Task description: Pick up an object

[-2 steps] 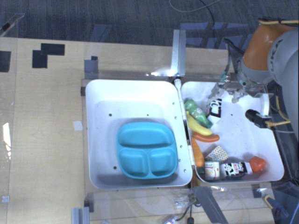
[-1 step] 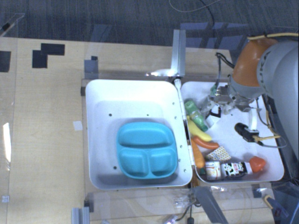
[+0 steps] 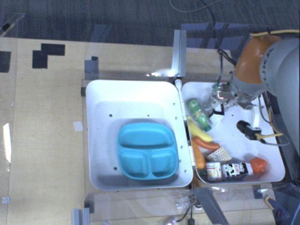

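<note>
Setup: two shallow white bins side by side on the pale wooden desk (image 3: 47, 125).

Left bin (image 3: 108, 97): one light blue three-compartment plastic plate (image 3: 147, 150), lying flat toward the bin's near edge, roughly centred between its side walls.

Right bin (image 3: 229, 137): holds the loose objects.
- Green plastic bottle (image 3: 199, 114) lies on its side close to the bin's left wall, in the far half.
- Yellow toy banana (image 3: 200, 134) is just on the near side of the bottle, also along the left wall.
- Orange-red sausage-shaped piece (image 3: 209, 144) lies against the banana's near side.
- Orange carrot-shaped piece (image 3: 198, 157) lies along the left wall toward the near-left corner.
- Pale patterned wedge (image 3: 224, 153) sits beside the sausage-shaped piece, near the bin's middle.
- Row along the near edge: small jar with a pale label (image 3: 213, 171), then black-and-white printed carton (image 3: 234, 169) lying down and touching the jar, then orange-red rounded object (image 3: 258, 164) close to the near-right corner.

Grey arm with orange band (image 3: 262, 64) reaches in over the right bin's far-right corner. The tool (image 3: 218, 100) is over the far part of the right bin, just right of the green plastic bottle. Whether it touches the bottle is unclear. Tool opening: cannot tell from this angle. No object is seen in its grasp.
</note>
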Motion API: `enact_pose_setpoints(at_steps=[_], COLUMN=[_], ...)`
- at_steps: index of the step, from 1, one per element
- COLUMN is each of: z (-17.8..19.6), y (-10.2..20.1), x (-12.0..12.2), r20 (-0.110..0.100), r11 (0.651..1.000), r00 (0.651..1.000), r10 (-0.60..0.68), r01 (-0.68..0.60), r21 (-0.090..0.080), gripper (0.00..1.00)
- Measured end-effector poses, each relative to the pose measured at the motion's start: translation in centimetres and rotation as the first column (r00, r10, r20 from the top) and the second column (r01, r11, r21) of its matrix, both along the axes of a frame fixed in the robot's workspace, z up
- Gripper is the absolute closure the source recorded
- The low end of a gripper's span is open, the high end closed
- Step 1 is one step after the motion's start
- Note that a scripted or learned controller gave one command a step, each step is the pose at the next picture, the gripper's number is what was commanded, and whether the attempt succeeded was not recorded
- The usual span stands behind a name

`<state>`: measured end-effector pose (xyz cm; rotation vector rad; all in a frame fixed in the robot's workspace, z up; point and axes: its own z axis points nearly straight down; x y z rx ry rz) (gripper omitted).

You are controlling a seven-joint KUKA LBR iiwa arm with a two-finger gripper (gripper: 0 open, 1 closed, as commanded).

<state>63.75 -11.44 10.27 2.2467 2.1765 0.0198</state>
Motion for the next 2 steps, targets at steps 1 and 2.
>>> enact_pose_setpoints(at_steps=[1, 2], z=[1.2, 8.4], y=[0.1, 3.7], x=[0.2, -0.1], r20=[0.005, -0.011], r11=[1.0, 0.981], r00=[1.0, 0.981], r10=[0.004, 0.194], r01=[-0.004, -0.194], r21=[0.0, -0.001], gripper=[1.0, 1.0])
